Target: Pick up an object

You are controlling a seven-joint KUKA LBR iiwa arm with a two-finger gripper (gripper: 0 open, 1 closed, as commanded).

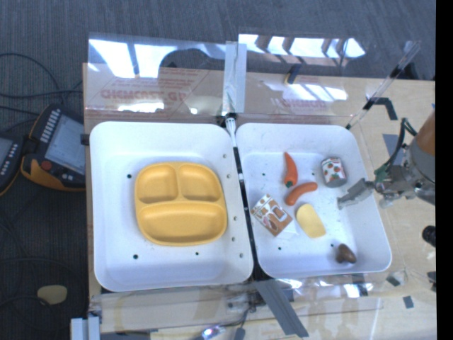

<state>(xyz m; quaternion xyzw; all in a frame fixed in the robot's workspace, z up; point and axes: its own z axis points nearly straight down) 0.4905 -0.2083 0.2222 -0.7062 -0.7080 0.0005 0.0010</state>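
The claw sits at the right edge of the right bin, low over the bare white floor there, with nothing between its prongs. Whether it's released or clenched can't be told from this angle (the tip is a grey blur against the white).

Pickable stuff is all in that bin: an orange chili pepper and an orange sausage-shaped piece touching near the middle, a small patterned cup just beside the claw, a yellow wedge, a checkered box by the divider, and a small brown lump in the near right corner. The left bin carries a yellow divided plate.

Closest bet looks like the cup or the yellow wedge. To do it well, the arm should centre over one item, line the jaws across its narrow side, and drop straight down, avoiding the pepper and sausage pair since they'd likely shove each other.
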